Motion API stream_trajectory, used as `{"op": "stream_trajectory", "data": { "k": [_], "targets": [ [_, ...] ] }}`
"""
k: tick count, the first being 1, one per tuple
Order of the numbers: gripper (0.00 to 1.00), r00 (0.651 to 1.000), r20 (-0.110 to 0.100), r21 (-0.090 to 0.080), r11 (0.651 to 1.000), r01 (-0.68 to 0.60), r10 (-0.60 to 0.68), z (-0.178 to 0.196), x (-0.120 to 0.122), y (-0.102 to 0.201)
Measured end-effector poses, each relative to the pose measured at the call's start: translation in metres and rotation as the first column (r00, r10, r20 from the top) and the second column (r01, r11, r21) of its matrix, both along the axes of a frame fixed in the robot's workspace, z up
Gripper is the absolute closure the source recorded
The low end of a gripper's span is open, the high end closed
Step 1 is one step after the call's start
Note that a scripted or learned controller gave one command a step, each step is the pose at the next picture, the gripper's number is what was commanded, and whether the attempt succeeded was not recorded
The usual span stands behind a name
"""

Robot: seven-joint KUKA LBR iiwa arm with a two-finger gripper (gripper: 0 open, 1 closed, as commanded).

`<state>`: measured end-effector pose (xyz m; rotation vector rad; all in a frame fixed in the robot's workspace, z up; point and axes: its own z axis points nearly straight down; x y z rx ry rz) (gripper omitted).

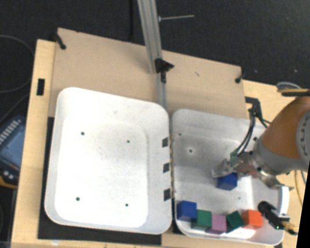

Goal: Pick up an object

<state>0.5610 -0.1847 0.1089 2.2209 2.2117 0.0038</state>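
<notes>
In the right bin (213,130), my gripper (223,172) reaches in from the right and hangs low over the middle of the floor. A small blue cube (228,181) sits right at its tip, touching or nearly touching it. The gripper's body hides the cube's top edge, so whether the cube is gripped is unclear. The grey arm with its orange band (287,128) comes in over the bin's right rim.
Along the right bin's front wall lie a blue block (187,209), a green block (204,219), a purple block (218,223), a dark green block (235,220) and an orange block (254,218). The left bin (108,160) adjoins it. A metal rail (151,25) slants in from behind.
</notes>
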Motion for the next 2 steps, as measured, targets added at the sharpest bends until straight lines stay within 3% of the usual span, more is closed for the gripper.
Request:
{"op": "stream_trajectory", "data": {
  "k": [1, 2],
  "targets": [
    [1.0, 1.0, -0.003, 0.003, 1.0, -0.013, 0.013, -0.012, 0.038, 0.075],
    [1.0, 1.0, 0.004, 0.004, 1.0, -0.012, 0.012, 0.094, 0.092, 0.135]
  ]
}}
